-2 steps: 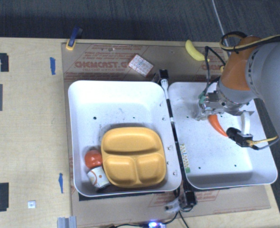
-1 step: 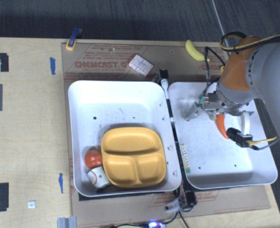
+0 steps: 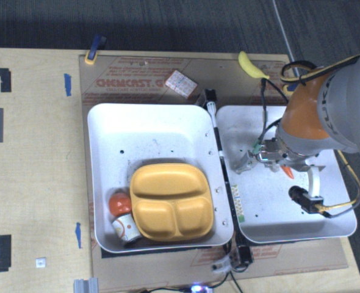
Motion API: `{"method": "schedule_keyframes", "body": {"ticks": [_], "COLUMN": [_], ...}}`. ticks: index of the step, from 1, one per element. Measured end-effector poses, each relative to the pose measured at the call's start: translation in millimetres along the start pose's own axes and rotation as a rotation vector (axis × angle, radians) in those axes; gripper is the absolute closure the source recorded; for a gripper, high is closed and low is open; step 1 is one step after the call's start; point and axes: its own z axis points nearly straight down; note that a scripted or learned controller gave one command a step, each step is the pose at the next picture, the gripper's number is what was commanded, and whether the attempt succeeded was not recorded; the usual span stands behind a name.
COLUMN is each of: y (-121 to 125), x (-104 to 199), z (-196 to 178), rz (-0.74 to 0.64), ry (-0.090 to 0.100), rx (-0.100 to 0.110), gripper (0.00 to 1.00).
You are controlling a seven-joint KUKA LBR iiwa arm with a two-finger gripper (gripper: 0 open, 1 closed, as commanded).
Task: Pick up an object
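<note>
Tray: yellow, with three compartments, lying flat in the front half of the left bin; its right edge is close to that bin's right wall.

Ball: orange-red, in the left bin, touching the tray's left edge.

White piece: small, with orange marks, in the front left corner of the left bin, just in front of the ball and against the tray. Its kind is too small to tell.

Orange piece: small, thin, on the floor of the right bin, just beside the wrist. Its kind cannot be told.

Arm: grey, with an orange band, reaching in from the right and bent down over the back half of the right bin.

End effector: low over the right bin's floor, left of its middle, pointing towards the wall shared with the left bin. Whether it is wide or narrow cannot be told, and nothing is seen held in it.

Counter: pale wood, carrying a cardboard sheet under both bins.

On the cardboard behind the bins lie a patterned card and a yellow curved item.
</note>
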Motion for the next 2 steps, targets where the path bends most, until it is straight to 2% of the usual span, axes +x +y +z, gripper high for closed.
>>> {"method": "schedule_keyframes", "body": {"ticks": [1, 2], "y": [-22.6, 49.1], "x": [-4.3, 0.3], "z": [-0.5, -0.1], "rz": [0.0, -0.002], "ry": [0.0, 0.0], "rx": [-0.001, -0.001], "gripper": [0.0, 0.0]}}
